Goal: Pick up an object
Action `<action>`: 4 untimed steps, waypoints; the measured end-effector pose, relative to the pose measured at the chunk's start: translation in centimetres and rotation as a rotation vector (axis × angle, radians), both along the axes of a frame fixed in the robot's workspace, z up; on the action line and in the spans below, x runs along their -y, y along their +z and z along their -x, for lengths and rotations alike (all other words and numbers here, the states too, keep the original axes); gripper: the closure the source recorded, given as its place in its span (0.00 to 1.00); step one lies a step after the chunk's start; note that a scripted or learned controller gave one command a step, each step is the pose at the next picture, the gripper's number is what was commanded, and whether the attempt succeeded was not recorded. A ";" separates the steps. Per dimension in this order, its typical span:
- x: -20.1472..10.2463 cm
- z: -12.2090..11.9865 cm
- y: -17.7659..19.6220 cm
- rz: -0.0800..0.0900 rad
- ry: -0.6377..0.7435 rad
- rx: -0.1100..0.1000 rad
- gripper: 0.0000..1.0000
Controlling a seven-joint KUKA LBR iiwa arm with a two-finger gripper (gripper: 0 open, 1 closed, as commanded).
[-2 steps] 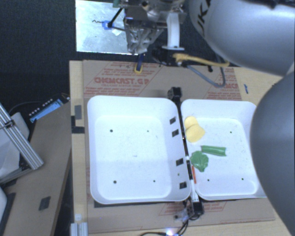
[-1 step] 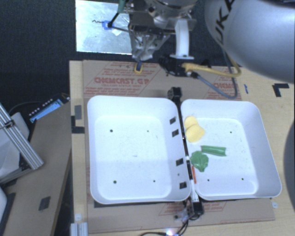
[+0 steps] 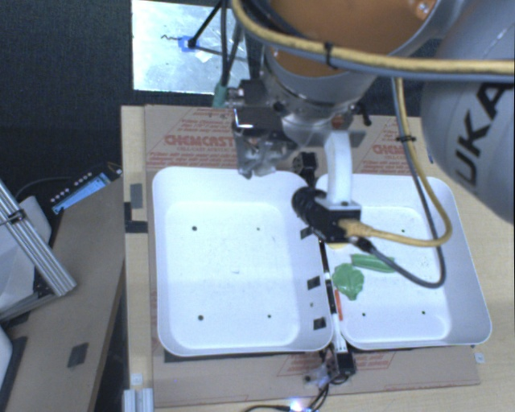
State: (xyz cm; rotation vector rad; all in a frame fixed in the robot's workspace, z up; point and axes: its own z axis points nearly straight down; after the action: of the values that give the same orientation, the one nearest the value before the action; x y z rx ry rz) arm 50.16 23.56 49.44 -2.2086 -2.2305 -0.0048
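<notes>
The end effector, a grey metal two-finger assembly below the arm's wrist, is seen above the far rim of the left shallow white plastic bin, near the upper middle of the camera view. Whether it is spread or pressed together cannot be told, since its tip is blurred and partly hidden by the wrist housing; nothing is seen between its parts. Just beside it, a white bracket runs down to a black fitting, from which a yellow cable loops across the right shallow white plastic bin. The task's thing, a flat green leaf-shaped object with a thin green stem-like extension, lies in the right bin near the divide between the two bins, well apart from the end effector. A small orange piece is seen just beside its lower edge. Both bins rest side by side on a sheet of brown printed cardboard, which lies on the tan worktop. The large grey arm with its orange band occupies the upper right.
</notes>
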 end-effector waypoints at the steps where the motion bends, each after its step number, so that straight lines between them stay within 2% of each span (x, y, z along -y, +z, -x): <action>1: 0.1 1.6 3.1 0.001 -0.004 0.004 1.00; 4: 0.1 1.5 4.0 0.003 -0.004 0.001 1.00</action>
State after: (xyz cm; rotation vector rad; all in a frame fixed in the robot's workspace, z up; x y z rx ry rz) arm 48.64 23.43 53.48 -2.2144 -2.2284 -0.0023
